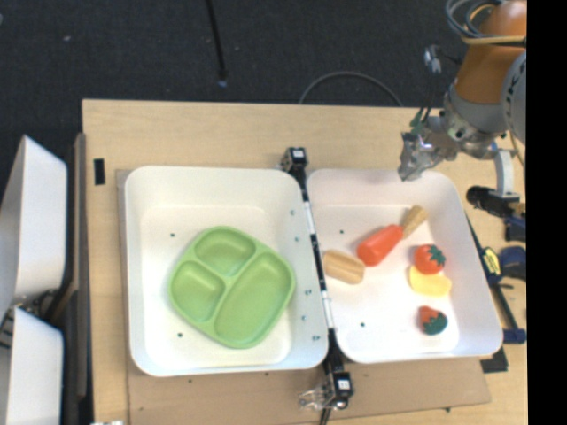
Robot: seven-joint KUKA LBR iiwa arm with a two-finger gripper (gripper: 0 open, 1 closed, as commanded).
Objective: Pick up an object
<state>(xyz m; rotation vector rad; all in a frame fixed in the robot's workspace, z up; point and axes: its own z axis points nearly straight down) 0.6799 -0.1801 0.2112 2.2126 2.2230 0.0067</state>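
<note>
The right bin [354, 193] holds a toy carrot [386, 238] with a tan stem, a tan bread-like piece [344, 267] near the bin's left wall, a tomato [429, 257], a yellow piece [429, 281] just below it, and a small strawberry [432, 320]. My gripper [412, 162] hangs over the back right rim of that bin, above and behind the carrot, apart from every object. Nothing shows between its fingers.
The left bin [146, 202] carries a green divided plate [233, 286]. A black clamp [294, 158] sits at the back where the two bins meet, another clamp [330, 388] at the front. Tools [500, 204] lie on the bench to the right.
</note>
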